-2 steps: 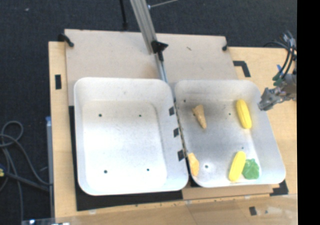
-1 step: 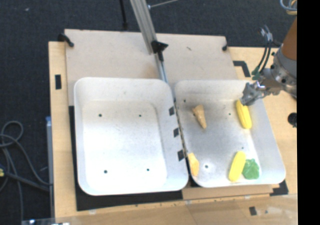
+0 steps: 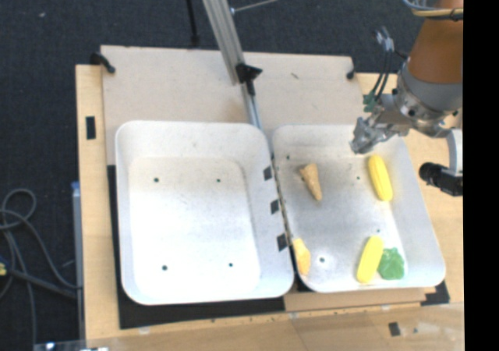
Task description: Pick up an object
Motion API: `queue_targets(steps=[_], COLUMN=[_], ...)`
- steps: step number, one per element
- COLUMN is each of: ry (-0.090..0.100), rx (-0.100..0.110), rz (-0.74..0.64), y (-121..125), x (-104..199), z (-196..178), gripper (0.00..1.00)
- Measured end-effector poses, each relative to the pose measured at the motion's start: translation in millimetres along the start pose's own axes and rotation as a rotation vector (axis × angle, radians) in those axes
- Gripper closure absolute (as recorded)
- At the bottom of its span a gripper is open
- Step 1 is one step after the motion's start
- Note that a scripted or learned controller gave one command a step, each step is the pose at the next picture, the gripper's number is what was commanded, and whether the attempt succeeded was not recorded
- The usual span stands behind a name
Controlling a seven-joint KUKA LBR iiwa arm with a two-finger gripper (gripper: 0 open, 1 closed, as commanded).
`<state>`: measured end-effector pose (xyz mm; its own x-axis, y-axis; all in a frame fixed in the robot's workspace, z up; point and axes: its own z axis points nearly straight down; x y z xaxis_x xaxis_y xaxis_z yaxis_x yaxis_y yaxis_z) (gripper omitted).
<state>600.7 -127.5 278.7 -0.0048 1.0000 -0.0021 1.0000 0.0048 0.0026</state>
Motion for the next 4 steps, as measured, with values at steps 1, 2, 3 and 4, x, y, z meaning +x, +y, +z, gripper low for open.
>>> queue_targets(steps=[1, 2, 3, 4], ry=[0.001, 0.002, 0.001, 0.001], rx=[-0.001, 0.003, -0.001, 0.0], rz=[-0.001, -0.001, -0.001, 0.0], y=[21, 34, 52, 80], x=[47, 99, 142, 187], z=[-3, 16, 14, 27], gripper=[1.0, 1.0, 1.0, 1.0])
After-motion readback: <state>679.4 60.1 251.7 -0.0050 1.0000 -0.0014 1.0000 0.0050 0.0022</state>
